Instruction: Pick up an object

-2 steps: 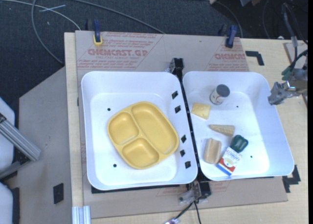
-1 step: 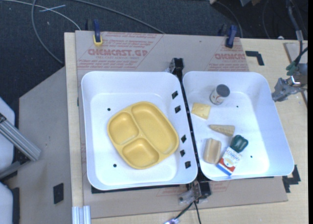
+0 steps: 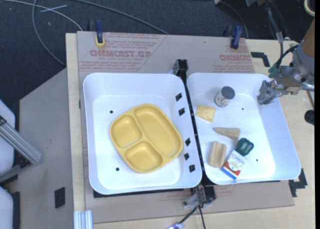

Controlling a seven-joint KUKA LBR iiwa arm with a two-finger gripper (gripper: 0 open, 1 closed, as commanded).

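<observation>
The claw point(image 3: 266, 94) hangs over the right bin's point(image 3: 280, 138) right rim; whether it is apart or together I cannot tell. The small can point(image 3: 225, 96), upright, stands nearest, directly to its left; 4 other items lie lower-left.

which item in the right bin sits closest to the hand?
The small grey-capped jar, standing upright at the bin's far side, nearest the hand; the others lie farther away.
</observation>
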